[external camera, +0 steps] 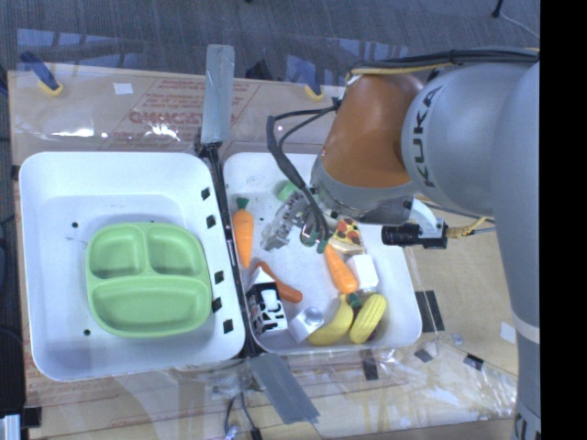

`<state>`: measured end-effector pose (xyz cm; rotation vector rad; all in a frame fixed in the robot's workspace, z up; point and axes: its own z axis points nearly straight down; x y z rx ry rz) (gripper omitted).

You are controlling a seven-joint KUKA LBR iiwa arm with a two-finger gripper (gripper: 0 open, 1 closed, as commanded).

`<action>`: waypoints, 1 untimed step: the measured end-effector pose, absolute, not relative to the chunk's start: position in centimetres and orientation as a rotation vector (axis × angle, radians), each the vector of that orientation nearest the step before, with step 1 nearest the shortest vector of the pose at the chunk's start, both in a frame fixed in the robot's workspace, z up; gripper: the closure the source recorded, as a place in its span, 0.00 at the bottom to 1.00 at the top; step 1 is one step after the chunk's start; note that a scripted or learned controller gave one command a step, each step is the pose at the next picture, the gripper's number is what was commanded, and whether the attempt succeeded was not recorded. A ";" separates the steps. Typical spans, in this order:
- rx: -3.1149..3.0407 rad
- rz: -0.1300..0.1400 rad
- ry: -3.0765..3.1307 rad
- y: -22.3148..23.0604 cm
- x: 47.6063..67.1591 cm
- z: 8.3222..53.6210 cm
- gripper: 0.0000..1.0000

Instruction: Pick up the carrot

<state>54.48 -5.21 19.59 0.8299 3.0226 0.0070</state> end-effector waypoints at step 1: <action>0.926 -0.004 3.010 -9.5 53.7 9.3 1.00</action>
